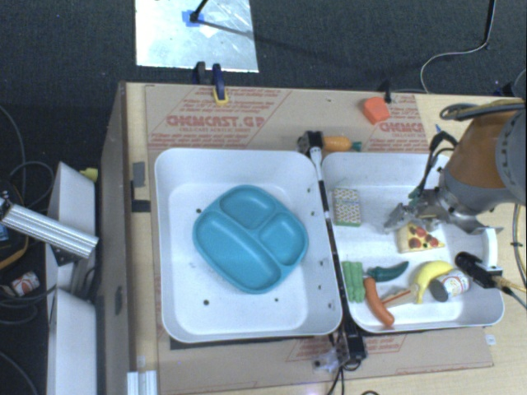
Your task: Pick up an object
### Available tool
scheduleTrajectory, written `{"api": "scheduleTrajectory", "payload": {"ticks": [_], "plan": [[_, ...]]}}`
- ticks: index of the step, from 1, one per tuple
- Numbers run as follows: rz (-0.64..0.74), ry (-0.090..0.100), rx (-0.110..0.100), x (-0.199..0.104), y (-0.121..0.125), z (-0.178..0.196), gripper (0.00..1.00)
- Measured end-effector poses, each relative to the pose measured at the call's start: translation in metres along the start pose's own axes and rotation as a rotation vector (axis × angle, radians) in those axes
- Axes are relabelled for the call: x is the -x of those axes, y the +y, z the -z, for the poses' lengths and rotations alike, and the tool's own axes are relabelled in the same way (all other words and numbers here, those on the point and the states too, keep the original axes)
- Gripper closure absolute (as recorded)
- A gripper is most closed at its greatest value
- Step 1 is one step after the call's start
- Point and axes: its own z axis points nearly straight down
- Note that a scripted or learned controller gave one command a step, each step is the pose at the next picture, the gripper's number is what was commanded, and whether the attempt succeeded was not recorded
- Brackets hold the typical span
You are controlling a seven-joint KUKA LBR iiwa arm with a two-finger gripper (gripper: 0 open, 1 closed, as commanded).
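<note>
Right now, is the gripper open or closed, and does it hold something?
Gripper: cannot be told; it hangs above the right bin, beside the pizza slice.

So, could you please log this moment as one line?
gripper over right white bin | beside pizza slice toy | nothing seen held

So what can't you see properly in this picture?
- Gripper: in the camera view the wrist above hides its fingers, so open or shut is unclear.
- Arm: cut off by the right edge.
- Small can beside the banana: label too small to read.
- Pizza slice toy: its top corner sits under the gripper.
</note>
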Motion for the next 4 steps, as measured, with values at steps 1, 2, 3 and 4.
{"api": "scheduleTrajectory", "payload": {"ticks": [1,2,3,4], "plan": [[-0.002,-0.002,0.001,0.03,0.004,0.001,0.0],[0.001,-0.002,0.005,0.03,0.082,0.097,0.0],[-0.003,0.0,-0.001,0.029,-0.033,0.0,0.0],[-0.002,-0.001,0.002,0.029,-0.032,0.011,1.0]]}}
